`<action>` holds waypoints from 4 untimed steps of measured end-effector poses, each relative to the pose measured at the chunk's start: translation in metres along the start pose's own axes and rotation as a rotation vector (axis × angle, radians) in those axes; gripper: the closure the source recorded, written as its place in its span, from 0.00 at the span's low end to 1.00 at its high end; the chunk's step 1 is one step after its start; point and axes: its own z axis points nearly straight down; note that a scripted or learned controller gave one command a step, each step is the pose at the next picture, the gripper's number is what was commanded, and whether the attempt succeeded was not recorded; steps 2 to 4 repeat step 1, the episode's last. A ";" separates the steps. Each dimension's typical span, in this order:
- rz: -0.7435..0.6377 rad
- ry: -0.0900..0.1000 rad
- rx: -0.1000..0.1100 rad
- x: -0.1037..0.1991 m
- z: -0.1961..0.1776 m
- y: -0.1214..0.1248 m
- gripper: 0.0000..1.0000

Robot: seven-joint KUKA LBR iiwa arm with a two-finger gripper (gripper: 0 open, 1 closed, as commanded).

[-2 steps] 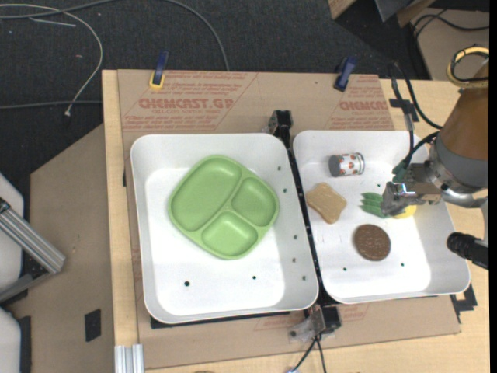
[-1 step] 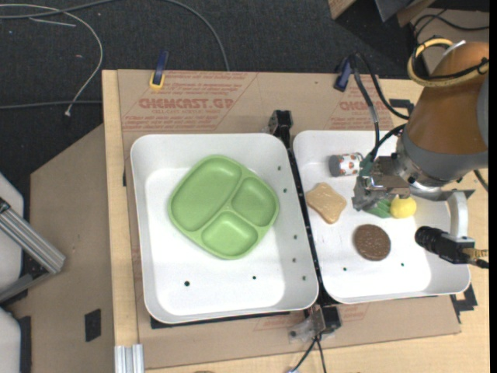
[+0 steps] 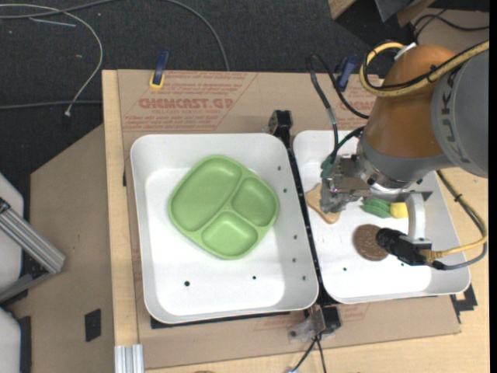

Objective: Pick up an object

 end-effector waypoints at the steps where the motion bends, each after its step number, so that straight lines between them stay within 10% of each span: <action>1: -0.001 0.000 0.001 0.061 0.009 -0.003 1.00; 4: -0.001 0.000 0.001 0.061 0.009 -0.003 1.00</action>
